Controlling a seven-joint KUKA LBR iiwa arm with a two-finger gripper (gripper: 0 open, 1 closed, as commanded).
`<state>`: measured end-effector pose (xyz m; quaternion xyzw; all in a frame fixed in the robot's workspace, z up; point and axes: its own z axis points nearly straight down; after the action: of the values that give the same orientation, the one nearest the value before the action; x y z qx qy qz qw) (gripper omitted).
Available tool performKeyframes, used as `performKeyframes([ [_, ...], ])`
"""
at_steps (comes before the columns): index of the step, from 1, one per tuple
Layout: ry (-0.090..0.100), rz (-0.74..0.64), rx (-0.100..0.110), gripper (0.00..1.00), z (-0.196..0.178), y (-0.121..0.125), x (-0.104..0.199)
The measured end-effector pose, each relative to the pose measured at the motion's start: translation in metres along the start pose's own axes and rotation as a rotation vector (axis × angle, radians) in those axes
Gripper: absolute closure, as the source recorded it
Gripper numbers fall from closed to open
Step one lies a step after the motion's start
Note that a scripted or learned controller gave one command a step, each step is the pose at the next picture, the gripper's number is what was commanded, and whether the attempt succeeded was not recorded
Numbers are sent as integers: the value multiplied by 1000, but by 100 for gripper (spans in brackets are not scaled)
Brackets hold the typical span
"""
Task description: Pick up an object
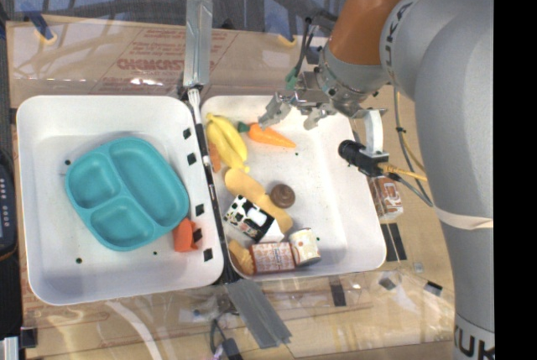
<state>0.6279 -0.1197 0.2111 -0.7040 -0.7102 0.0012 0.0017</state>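
Note:
My gripper (294,115) hovers at the back of the right bin (352,207), open, with nothing between its fingers. Just in front of its left finger (271,111) lies an orange carrot (271,135). A yellow banana (226,138) rests to the carrot's left against the bin wall. Nearer the front lie a yellow squash-like piece (250,185), a brown round piece (282,196), a black-and-white carton (247,218), a brown box (270,258) and a small can (306,247).
The left bin (42,148) holds a teal divided plate (126,192) and a small orange object (184,235) by its right wall. A grey divider bar (198,48) stands between the bins. The arm's grey body (445,98) looms over the right side.

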Motion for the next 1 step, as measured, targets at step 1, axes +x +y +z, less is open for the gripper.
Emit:
performKeyframes([
  [1,-4,-60,-16,0,102,31,10],
])
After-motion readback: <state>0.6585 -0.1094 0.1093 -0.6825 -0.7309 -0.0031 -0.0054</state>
